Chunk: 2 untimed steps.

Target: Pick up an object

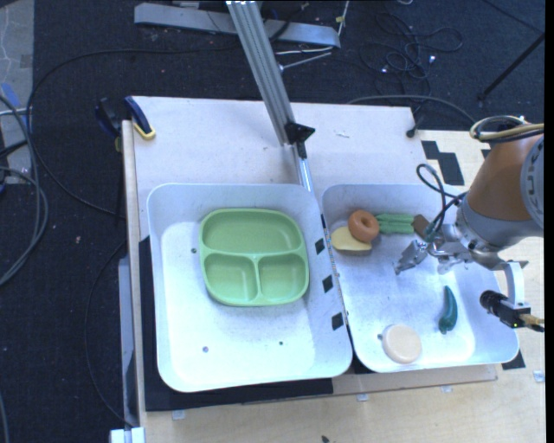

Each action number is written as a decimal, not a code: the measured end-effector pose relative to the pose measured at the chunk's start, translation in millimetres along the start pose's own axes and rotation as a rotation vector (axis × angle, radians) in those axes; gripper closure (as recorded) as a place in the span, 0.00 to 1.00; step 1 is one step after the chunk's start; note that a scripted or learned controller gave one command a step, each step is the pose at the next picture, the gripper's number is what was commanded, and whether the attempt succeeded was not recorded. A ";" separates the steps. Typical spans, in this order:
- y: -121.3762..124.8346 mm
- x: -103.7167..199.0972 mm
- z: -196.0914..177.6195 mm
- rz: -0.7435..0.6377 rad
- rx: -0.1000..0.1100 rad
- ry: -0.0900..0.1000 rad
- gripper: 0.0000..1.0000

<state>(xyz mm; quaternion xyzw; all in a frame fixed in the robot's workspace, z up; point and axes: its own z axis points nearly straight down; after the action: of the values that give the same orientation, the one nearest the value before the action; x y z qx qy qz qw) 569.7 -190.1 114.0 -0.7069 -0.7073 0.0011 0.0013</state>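
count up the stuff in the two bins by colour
green: 3, the divided plate in the left bin, the light green piece behind the doughnut and the dark green pepper-shaped piece
brown: 1, the doughnut
yellow: 1, the piece under the doughnut
cream: 1, the round piece near the right bin's front edge
total: 6

Dark carpeted floor (61, 285) strewn with black cables (52, 186). Pale wooden bench (216, 138) at centre, lit evenly from above. Slanted aluminium pole (267, 73) rising from the bench's middle toward the top edge. Grey metal frame (216, 22) lying on the floor beyond the bench. Blue-and-yellow clamp (138, 119) at the bench's far left corner.
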 end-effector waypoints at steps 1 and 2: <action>0.9 0.3 21.6 0.000 -0.005 -0.002 0.00; 2.1 -0.8 9.3 0.000 -0.010 -0.005 1.00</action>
<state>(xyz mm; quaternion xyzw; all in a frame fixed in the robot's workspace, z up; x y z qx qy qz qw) 571.7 -191.0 104.7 -0.7069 -0.7073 -0.0006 -0.0042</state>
